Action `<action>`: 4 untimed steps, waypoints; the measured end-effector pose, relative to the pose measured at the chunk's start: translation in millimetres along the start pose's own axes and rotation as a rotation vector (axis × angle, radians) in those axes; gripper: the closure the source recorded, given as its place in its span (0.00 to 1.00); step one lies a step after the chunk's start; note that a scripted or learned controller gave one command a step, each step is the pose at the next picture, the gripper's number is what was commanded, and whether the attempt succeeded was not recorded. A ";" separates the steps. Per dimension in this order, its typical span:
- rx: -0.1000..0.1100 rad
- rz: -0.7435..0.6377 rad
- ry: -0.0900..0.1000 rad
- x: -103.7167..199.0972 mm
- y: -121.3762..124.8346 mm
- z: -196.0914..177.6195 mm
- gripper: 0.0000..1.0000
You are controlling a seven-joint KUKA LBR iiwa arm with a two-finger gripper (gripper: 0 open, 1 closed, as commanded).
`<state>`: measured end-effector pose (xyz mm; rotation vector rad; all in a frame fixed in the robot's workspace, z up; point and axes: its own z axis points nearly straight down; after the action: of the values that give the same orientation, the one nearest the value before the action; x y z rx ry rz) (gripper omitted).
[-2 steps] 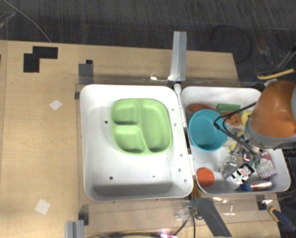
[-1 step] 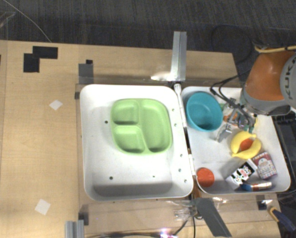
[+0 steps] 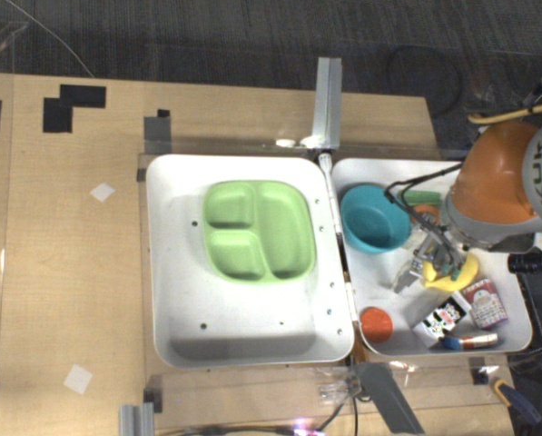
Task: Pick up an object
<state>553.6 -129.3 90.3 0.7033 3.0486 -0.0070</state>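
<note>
My gripper (image 3: 421, 269) hangs low in the right bin (image 3: 379, 284), just right of a teal bowl (image 3: 373, 218). It looks open, and I see nothing between its fingers. A yellow banana-like object (image 3: 458, 275) lies against its right side, partly under the wrist. An orange ball (image 3: 376, 323) rests near the bin's front left corner. A black-and-white packet (image 3: 445, 318), a pinkish packet (image 3: 485, 303) and a red-and-blue marker (image 3: 468, 341) lie at the front right. A green item (image 3: 422, 197) and an orange item (image 3: 425, 213) peek out behind the bowl.
The left bin (image 3: 175, 271) holds a light green divided tray (image 3: 257, 230). A metal post (image 3: 328, 98) stands behind the wall between the bins. The arm's orange band (image 3: 488, 184) overhangs the right bin's back right part.
</note>
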 end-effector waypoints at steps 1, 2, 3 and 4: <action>-0.004 -0.007 -0.015 -4.1 2.9 -13.9 1.00; -0.008 -0.044 -0.003 21.8 51.7 -119.9 1.00; -0.007 0.016 0.009 19.6 132.2 -94.9 1.00; -0.005 0.021 0.007 17.4 128.3 -95.7 0.00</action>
<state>593.1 -5.6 185.6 0.7369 3.0465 0.0036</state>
